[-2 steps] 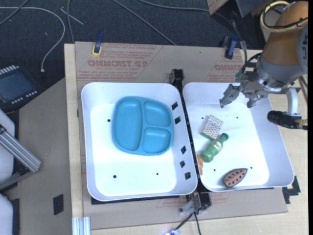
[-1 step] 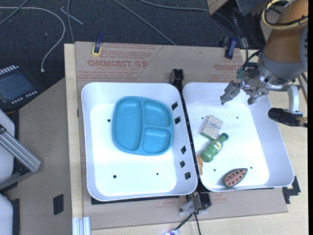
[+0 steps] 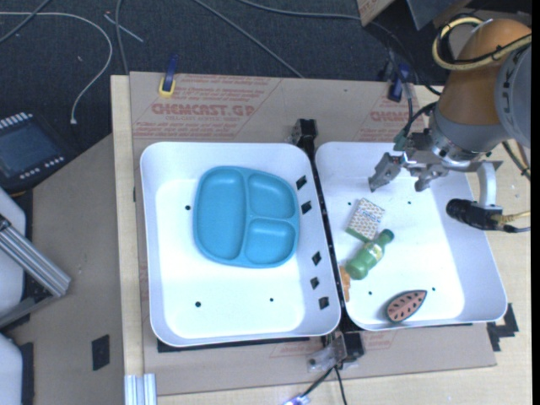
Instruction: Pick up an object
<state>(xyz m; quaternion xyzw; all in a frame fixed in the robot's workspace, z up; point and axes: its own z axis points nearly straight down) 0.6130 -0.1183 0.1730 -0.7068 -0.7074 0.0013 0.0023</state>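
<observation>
Plainly nothing has been picked yet — the candidates lie loose in the right bin (image 3: 472, 285): a small patterned packet (image 3: 366, 218) near its middle, a green bottle (image 3: 369, 256) just beside it toward the front edge of the tabletop, and a brown oval piece (image 3: 407, 305) near the bin's front wall. The gripper (image 3: 405, 170) hangs over the bin's rear part, jaws apart and clamped on nothing. This looks like the approach step — next it must come down over one object, probably the packet, and close.
</observation>
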